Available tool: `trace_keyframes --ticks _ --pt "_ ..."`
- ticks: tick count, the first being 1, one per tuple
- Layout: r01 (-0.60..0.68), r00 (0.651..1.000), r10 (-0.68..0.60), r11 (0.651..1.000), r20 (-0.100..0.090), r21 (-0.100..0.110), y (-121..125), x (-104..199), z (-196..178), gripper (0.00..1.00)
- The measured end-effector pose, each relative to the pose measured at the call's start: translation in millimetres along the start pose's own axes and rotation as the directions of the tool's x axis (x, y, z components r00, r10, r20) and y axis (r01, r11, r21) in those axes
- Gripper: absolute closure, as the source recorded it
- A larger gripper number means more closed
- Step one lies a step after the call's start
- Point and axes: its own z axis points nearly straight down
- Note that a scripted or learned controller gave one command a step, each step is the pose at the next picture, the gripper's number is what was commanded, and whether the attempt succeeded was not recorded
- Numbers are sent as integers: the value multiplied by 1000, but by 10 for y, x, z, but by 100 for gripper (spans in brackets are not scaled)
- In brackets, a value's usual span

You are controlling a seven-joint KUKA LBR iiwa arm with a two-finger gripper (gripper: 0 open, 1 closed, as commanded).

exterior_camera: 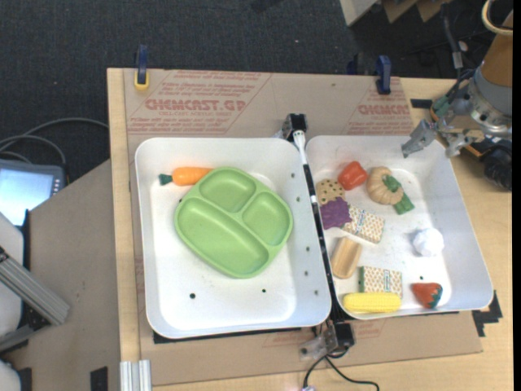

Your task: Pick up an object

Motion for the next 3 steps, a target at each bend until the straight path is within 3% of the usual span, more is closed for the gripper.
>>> trace_keyframes --ticks 1,2,3 --pt "2 1000 -2 1000 -16 4 -374 -108 1142 0" --pt "4 1000 -4 1000 -1 -2 -362 -145 997 100" --pt "7 1000 -7 1000 -5 2 -368 753 1071 100"
